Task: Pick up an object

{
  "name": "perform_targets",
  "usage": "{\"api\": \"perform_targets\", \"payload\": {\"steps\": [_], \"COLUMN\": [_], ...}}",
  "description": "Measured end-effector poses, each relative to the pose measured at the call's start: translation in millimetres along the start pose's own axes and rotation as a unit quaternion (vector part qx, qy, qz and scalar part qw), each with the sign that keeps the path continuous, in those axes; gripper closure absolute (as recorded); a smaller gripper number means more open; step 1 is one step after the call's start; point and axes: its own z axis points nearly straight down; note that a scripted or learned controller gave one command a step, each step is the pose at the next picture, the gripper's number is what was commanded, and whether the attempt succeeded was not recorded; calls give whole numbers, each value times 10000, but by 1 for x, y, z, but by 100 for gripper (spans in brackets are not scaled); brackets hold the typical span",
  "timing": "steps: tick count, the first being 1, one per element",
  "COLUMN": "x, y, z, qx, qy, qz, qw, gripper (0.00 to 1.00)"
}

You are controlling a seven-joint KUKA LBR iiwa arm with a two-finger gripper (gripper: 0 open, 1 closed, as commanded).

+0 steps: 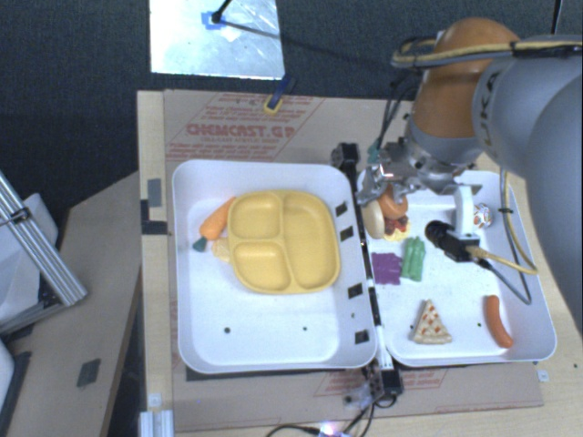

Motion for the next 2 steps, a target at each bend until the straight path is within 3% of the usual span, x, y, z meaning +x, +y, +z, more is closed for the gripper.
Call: {"api": "perform_targets", "payload": {"steps": [1, 2], "x": [41, 62], "y": [16, 32], "z": [-4, -21], "qx": [-3, -8], "qy": [4, 0], "qz": [3, 11], "qw": [10000, 10000], "gripper": [100, 100]}}
